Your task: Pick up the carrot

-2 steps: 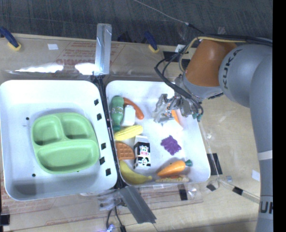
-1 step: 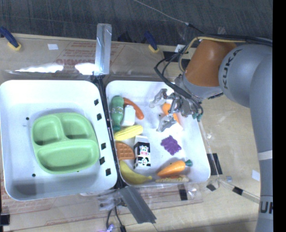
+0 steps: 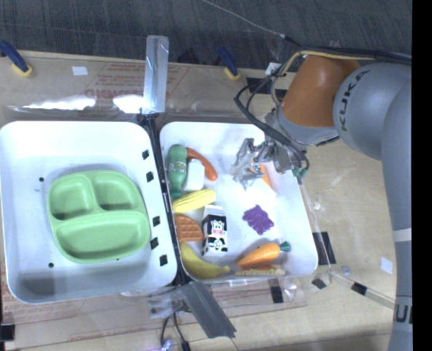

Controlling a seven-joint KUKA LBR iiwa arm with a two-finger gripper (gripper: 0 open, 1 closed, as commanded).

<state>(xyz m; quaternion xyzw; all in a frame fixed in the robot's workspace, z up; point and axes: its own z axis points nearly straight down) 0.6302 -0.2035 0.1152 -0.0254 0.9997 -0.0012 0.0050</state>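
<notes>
Start at the near side of the right bin (image 3: 303,218). The carrot (image 3: 262,254) lies there on its side, close to the near wall, with its green top pointing right. It is not picked up yet. A banana (image 3: 201,266) lies just to its left.

A bit farther back you see a small box with a cow picture (image 3: 216,234), a brown waffle (image 3: 188,229) touching it, and purple grapes (image 3: 258,219). I cannot read any words on the box. Behind those lies a yellow corn cob (image 3: 194,199), then a green veggie (image 3: 177,164) and a thin red-orange pepper (image 3: 204,164).

The hand (image 3: 256,161) is at the far side of this bin, well apart from the carrot. A small orange thing (image 3: 266,176) sits right by it, and I cannot tell what it is. I also cannot tell if the hand is open or closed.

I think you are at the reaching step. Next, the hand needs to come toward the near wall, stop over the middle of the carrot, and go down without bumping the grapes.

The left bin (image 3: 11,196) has a green plate (image 3: 97,214). At the far edge of the counter (image 3: 201,75) there is red writing, too blurry to read.
</notes>
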